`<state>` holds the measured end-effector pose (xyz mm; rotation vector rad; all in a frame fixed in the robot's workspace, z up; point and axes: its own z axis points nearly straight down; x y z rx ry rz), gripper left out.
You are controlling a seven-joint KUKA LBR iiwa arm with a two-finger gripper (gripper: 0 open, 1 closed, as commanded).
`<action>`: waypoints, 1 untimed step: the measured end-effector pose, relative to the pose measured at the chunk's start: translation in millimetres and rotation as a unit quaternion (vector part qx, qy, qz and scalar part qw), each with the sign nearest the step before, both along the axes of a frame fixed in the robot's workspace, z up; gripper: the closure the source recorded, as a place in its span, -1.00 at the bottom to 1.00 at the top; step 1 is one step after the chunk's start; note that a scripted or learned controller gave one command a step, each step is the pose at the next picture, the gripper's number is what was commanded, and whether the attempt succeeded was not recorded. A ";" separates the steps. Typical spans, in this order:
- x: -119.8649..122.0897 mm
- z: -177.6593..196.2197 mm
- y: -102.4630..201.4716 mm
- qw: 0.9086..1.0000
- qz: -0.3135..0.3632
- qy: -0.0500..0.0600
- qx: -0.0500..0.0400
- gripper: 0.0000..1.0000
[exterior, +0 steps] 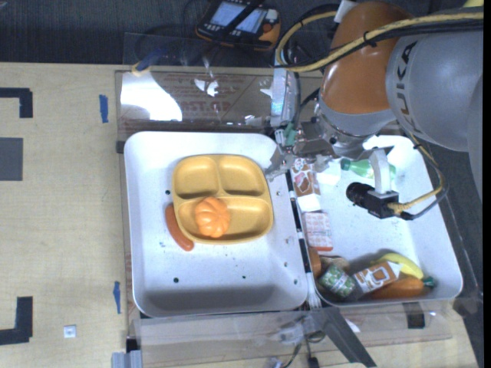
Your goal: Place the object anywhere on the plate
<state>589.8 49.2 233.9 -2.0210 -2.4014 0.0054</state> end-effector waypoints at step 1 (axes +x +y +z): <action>0.0 0.0 0.0 1.000 0.000 0.000 0.000 -1.00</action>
